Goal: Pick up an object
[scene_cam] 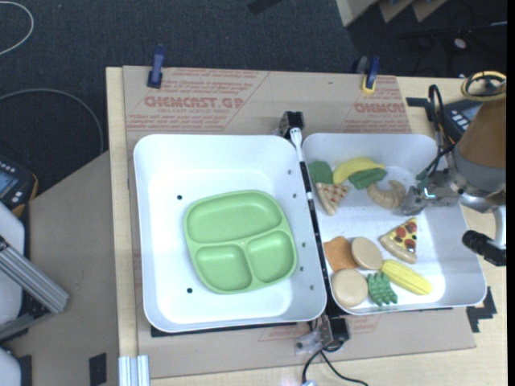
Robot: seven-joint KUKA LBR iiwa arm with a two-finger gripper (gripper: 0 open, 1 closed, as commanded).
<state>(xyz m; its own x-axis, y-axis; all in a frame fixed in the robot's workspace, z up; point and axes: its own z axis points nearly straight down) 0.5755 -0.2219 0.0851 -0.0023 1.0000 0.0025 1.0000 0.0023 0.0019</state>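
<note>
The right bin (378, 140) holds several toy foods. At its back lie a yellow banana (360, 168), a green piece (322, 172), a waffle (331, 195) and a brown pastry (391, 194). Nearer the front are a pizza slice (401, 240), an orange bread piece (339, 252), two round cookies (367, 253), a corn cob (405, 278) and a green sprig (381, 289). My gripper (416, 198) hangs low at the bin's right side, just right of the brown pastry and above the pizza slice. Nothing is visibly lifted.
The left bin (209, 141) holds a green divided plate (239, 240). A black divider clip (293, 124) sits between the bins at the back. Cables and a yellow ring (485, 83) lie beyond the right bin's far corner.
</note>
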